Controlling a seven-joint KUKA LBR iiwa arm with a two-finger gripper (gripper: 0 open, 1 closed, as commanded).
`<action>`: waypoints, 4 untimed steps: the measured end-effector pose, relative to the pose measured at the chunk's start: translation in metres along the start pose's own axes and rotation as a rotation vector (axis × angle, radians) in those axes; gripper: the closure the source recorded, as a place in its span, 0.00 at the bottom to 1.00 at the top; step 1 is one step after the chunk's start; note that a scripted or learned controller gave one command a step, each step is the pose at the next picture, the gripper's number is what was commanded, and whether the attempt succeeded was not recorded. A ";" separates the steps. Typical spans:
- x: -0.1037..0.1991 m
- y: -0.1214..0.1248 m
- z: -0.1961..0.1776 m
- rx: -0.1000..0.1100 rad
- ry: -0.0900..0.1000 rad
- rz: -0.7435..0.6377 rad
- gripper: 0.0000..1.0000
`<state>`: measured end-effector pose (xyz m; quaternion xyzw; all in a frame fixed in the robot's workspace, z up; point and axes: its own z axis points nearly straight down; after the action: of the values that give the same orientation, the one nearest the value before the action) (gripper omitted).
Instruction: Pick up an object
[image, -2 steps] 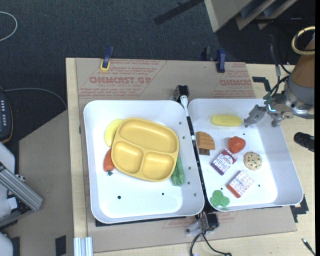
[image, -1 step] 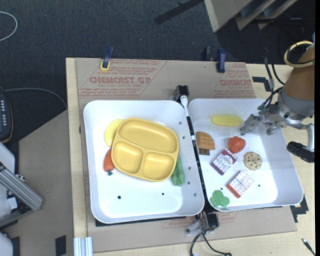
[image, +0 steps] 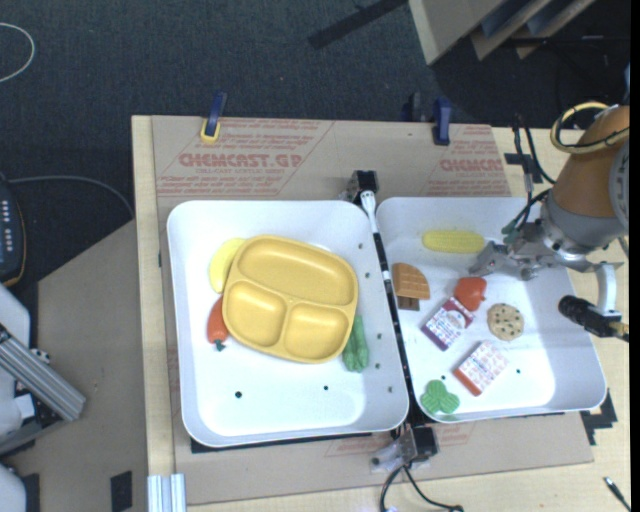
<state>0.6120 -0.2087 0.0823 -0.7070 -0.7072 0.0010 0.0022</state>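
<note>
My gripper (image: 512, 262) hangs over the back part of the right bin (image: 575, 385), reaching in from the right below the orange band of the arm (image: 585, 185). Its fingers stand spread open with nothing between them. A red toy (image: 469, 292) lies just below and left of the fingertips, apart from them. Around it lie a yellow corn cob (image: 453, 241), a brown toast piece (image: 409, 285), a chocolate-chip cookie (image: 506, 321), two red-and-white packets (image: 446, 325) (image: 480, 367) and a green piece (image: 438, 398).
The left bin (image: 260, 415) holds a yellow divided plate (image: 290, 298), with a yellow item (image: 222, 264) and a red pepper (image: 216, 324) at its left edge and a green vegetable (image: 356, 349) at its right. A black divider (image: 385, 290) runs between the bins.
</note>
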 end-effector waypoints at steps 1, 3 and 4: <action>0.000 0.001 -0.014 -0.006 -0.002 0.000 1.00; -0.004 0.003 -0.118 -0.011 -0.004 -0.001 1.00; -0.004 0.004 -0.145 -0.010 -0.004 0.000 1.00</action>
<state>0.6161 -0.2134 0.2272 -0.7069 -0.7073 -0.0012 -0.0029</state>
